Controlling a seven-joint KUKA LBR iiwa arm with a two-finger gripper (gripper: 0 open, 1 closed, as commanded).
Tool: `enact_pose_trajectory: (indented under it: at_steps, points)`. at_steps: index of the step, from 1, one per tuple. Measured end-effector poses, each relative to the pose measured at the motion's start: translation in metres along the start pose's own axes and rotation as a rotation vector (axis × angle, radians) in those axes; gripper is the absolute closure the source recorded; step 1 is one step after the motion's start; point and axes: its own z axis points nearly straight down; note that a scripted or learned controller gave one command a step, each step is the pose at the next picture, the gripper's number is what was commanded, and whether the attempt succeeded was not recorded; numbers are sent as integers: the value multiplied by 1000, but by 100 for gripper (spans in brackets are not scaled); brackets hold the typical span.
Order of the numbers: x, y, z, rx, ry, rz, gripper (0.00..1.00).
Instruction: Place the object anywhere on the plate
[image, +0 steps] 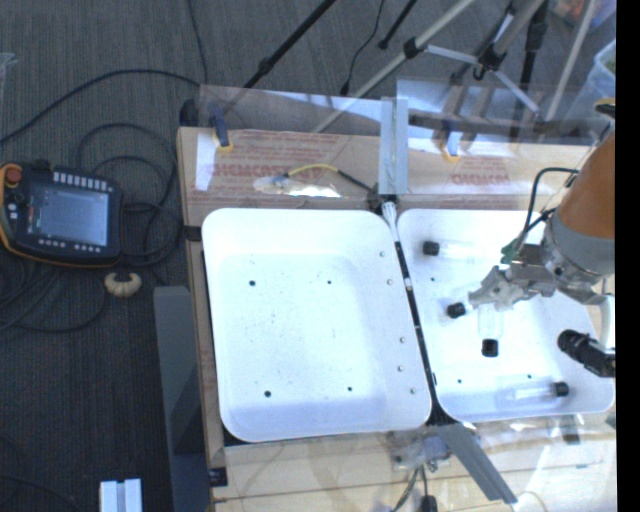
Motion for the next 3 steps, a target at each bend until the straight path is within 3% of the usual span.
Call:
enact_pose_trajectory:
  at_steps: [1, 2, 3]
  points:
    - [57, 0, 65, -9, -9, -52, 100]
    - [82, 3, 40, -27, -11, -49, 100]
    - [164, -21, 17, -1, 3, -338, 100]
